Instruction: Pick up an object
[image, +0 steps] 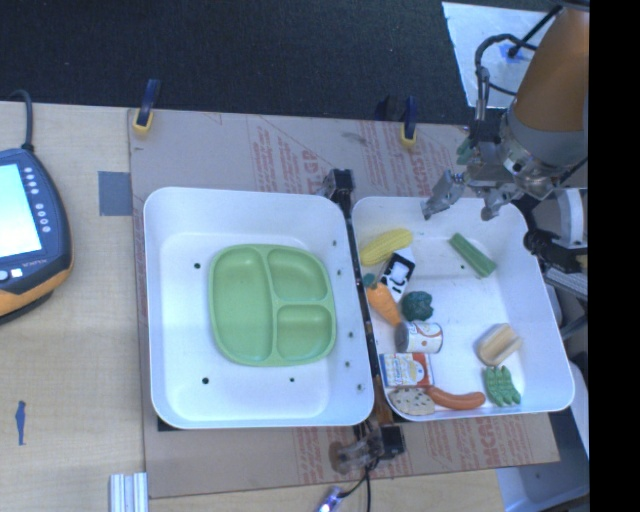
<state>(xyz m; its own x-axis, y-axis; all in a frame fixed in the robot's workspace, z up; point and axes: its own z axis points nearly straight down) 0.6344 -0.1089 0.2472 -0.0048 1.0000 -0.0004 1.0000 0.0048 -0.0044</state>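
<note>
Up top, hand (464, 200) spread wide, holding nothing, hovering over right bin's (545, 300) far edge. Just below: green stick (472, 254). Farther left: corn cob (386, 244), carrot (382, 302), can (418, 338).

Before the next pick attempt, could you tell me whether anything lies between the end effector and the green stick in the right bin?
Nothing visible does. The end effector hangs over the right bin's far edge, and bare white floor separates it from the green stick.
</note>
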